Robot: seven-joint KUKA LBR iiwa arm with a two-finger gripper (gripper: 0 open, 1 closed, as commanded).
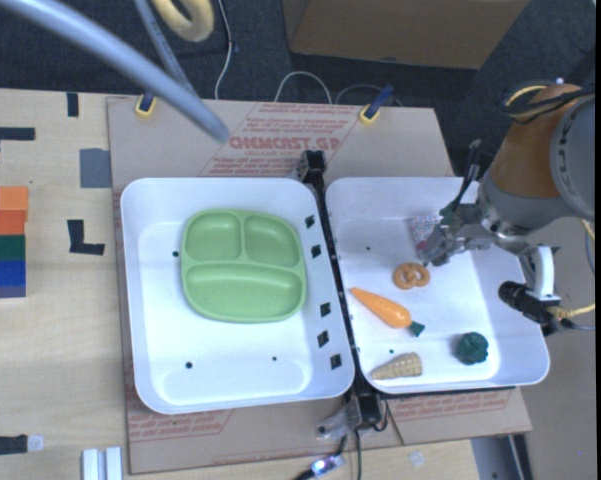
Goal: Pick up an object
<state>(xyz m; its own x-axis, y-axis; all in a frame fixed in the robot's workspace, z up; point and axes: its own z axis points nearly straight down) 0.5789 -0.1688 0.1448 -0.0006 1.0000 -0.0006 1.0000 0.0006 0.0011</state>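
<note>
The right bin (510, 363) holds a pretzel (412, 276), an orange carrot (382, 308), a dark green broccoli piece (471, 347) and a cream corn cone (397, 367). My gripper (435, 243) hangs low over the bin's upper middle, just up and right of the pretzel. A small pinkish-grey thing (421, 231) lies right beside its tip, and whether it is held is unclear. The arm (535, 168) comes in from the right.
The left bin (145, 298) holds a green divided plate (245, 265). A black hinge strip (327, 278) runs between the bins. Coloured blocks (2, 243) sit at the far left of the bench, and a cardboard box (420, 8) stands behind.
</note>
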